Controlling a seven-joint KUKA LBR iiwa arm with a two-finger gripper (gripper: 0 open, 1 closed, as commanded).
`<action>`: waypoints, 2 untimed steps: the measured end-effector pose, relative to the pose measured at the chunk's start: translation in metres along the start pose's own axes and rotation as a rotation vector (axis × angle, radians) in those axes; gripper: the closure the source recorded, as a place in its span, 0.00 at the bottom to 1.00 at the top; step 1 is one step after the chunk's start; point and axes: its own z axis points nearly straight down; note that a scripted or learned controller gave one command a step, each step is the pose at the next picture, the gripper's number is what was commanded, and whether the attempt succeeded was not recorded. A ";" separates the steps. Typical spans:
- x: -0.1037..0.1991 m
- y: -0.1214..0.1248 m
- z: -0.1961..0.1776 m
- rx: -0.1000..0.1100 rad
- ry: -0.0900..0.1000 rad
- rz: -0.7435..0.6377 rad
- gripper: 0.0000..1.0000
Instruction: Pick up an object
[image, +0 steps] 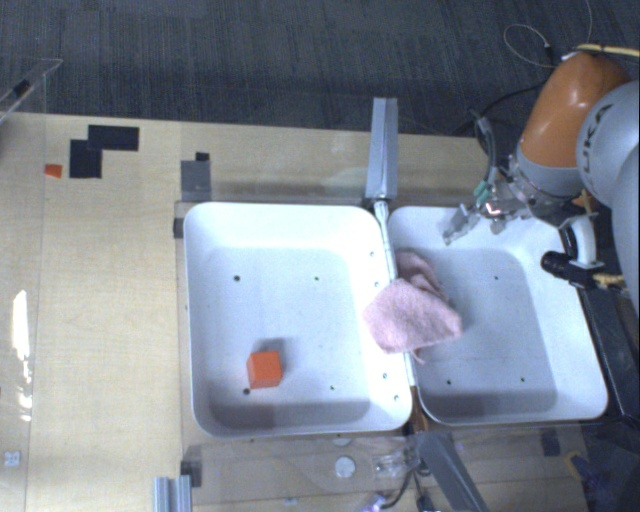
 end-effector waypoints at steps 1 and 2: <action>0.030 0.007 0.044 0.009 -0.007 -0.207 0.00; 0.041 -0.028 0.059 -0.001 0.001 -0.317 0.00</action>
